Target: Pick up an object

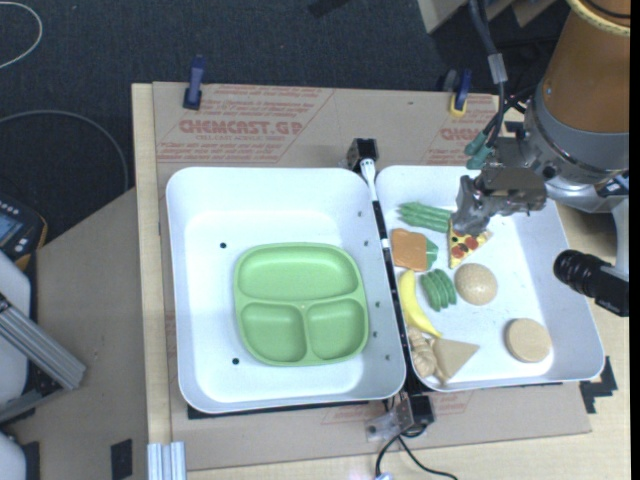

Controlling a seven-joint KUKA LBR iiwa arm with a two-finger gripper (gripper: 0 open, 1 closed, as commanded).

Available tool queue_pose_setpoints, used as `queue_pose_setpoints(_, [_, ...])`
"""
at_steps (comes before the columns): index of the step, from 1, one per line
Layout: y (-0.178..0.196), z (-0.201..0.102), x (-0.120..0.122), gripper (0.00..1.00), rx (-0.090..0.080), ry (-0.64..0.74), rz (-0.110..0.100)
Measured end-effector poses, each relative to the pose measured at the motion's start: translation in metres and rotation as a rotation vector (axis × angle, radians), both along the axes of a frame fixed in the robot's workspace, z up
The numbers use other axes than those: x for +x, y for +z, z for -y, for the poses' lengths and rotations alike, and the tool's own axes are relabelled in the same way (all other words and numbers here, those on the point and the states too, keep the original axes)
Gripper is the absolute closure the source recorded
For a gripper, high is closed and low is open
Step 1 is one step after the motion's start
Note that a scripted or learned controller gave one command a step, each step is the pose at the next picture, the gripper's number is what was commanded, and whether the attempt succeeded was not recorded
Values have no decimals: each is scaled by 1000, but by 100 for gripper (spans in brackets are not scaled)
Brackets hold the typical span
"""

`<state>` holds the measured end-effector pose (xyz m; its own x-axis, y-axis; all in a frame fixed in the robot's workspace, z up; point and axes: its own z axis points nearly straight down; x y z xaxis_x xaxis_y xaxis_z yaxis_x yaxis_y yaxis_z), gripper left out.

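The claw (470, 220) hangs low over the right bin (560, 268), right above a pizza slice (466, 245), a small flat toy wedge with a yellow top and red dots; whether the two touch cannot be told, nor whether the claw is apart or together. The slice lies in the upper middle of that bin, just right of a bread piece (411, 249), an orange-brown, matte, roughly square slab. Above them lies a green bean pod (424, 215), long and ribbed. Below the bread a smooth yellow banana (413, 305) curves along the bin's left wall, with a second, short ribbed green pod (438, 289) beside it. A tan round bun (476, 284) sits just below the slice, and a flat beige cookie (527, 339) lies nearer the bin's lower right corner. A tan wedge (454, 354) rests at the lower left. The left bin (200, 268) holds a glossy pale-green plate (300, 303) with three compartments and rounded corners. Both bins are smooth white plastic on a cardboard-covered surface (160, 218).
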<state>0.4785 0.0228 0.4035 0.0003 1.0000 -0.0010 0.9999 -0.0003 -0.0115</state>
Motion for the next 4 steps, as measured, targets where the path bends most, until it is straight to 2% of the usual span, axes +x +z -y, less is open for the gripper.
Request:
queue_pose_setpoints(1, [-58, -22, 0, 100, 1, 2, 4])
queue_pose_setpoints(2, [-110, 0, 0, 100, 1, -3, 5])
queue_pose_setpoints(3, [-161, 15, 20, 100, 1, -3, 4])
queue_pose_setpoints(4, [-223, -1, 28, 100, 2, 0, 2])
